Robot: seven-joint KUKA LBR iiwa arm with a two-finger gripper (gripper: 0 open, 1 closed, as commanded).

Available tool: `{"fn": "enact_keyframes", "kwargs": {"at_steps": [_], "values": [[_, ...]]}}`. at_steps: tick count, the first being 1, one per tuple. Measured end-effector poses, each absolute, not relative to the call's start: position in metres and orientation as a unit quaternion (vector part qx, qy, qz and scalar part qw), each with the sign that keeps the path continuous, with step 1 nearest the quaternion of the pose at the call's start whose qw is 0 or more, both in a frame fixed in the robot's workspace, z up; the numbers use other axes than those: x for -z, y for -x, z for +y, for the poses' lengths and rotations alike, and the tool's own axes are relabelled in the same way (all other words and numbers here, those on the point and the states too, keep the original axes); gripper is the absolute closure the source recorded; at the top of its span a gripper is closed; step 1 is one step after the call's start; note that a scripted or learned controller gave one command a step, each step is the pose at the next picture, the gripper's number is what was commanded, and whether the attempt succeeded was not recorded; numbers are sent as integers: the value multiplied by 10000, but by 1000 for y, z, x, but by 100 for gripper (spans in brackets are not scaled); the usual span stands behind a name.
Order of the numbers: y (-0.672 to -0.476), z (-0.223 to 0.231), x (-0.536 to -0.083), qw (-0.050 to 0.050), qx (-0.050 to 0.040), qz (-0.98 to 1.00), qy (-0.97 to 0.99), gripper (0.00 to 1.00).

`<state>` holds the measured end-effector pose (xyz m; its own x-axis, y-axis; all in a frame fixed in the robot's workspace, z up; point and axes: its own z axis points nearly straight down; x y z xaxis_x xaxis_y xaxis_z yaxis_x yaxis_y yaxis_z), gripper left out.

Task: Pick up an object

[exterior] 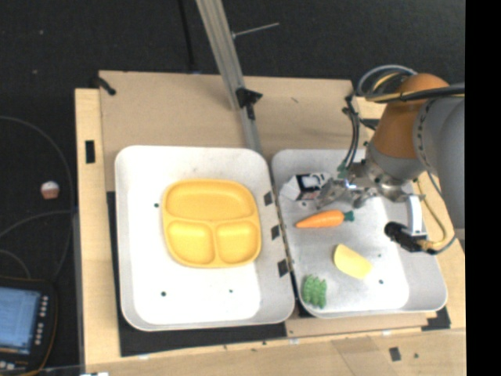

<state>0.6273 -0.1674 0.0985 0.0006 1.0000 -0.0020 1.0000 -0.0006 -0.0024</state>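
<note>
In the right bin (423,288) lie an orange carrot (321,220) with a green tip, a yellow wedge (352,262) and a small green broccoli piece (315,290). My gripper (341,192) hangs low over the back of this bin, just above and behind the carrot. The fingers are dark and tangled with the wrist hardware.
The left bin (141,288) bears a yellow three-compartment plate (211,222). A metal pole (227,61) slants up from between the bins at the back. A black-and-white tag (307,184) lies at the right bin's back left. The arm's grey body (438,147) covers the right bin's far right.
</note>
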Motion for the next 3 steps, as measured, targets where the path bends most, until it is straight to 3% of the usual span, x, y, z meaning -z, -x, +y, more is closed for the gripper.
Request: {"fn": "enact_keyframes", "kwargs": {"at_steps": [1, 3], "values": [[-629, -169, -113, -25, 6, -7061, 7081, 100], [-632, -170, -214, -33, 15, -7076, 7066, 100]]}}
